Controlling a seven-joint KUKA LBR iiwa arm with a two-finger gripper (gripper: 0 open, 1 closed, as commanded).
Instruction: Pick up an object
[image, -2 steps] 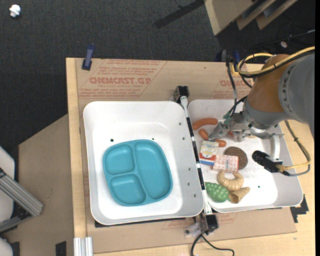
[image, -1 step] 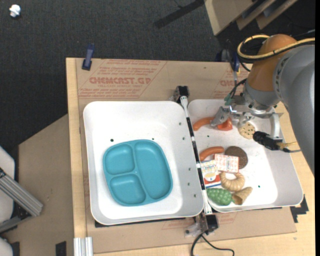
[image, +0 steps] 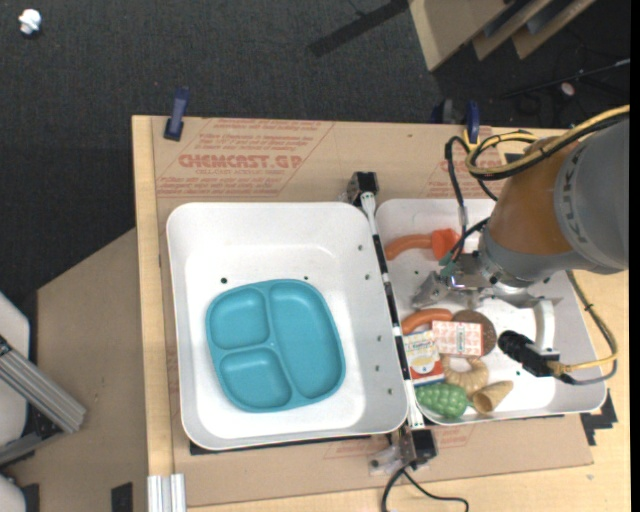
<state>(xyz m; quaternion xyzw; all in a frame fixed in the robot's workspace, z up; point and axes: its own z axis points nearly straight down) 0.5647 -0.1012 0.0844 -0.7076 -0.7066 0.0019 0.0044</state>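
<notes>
Over the far half of the bin on the view's right (image: 560, 402), the claw (image: 447, 282) hangs low among toy food pieces. The grey arm (image: 590, 205) with its orange band covers it from above, so I cannot tell whether the claw is open or closed, or whether it has hold of anything. The arm also hides much of that bin's far right part.

Just beyond the claw, toward the bin's far wall, lies an orange toy (image: 422, 243). Its long axis runs roughly across the view, thinner and curved at its left end, broader at its right end, which passes under the arm. What the toy represents is hard to make out.

Just in front of the claw lies a red sausage-shaped toy (image: 427, 320), also lengthwise across the view, its right end slightly farther away. It touches a round brown piece (image: 466, 334) with a pale label. Nearer the camera these crowd together: a small printed carton (image: 423, 356), a green lumpy toy (image: 443, 401) and a tan cone (image: 491, 396) pointing left.

The bin on the left (image: 200, 240) holds a teal divided plate (image: 275, 343) with three compartments. Both bins sit on a printed cardboard sheet (image: 240, 160) on the wooden surface (image: 90, 300).
</notes>
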